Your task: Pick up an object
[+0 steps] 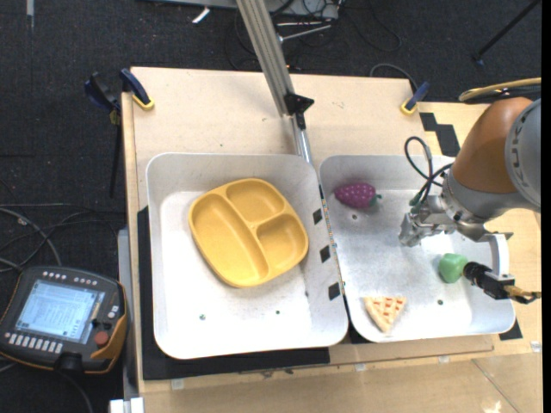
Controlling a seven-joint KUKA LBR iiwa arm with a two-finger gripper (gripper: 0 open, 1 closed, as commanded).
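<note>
In the right bin (379, 231) lie a purple bunch of grapes (355, 195) at the back, a green round object (452, 268) at the right and a waffle-patterned pizza slice (384, 311) at the front. My gripper (413, 231) hangs low over the bin's middle right, just left of and above the green object, with bare bin floor under it. Nothing shows between its fingers. The grey arm with its orange band (495, 140) reaches in from the right.
A yellow divided plate (248, 230) lies in the left bin (172, 317). A metal pole (267, 46) slants down to the bins' shared edge. A teach pendant (56, 317) sits on the floor at the left. Clamps hold the bench's back corners.
</note>
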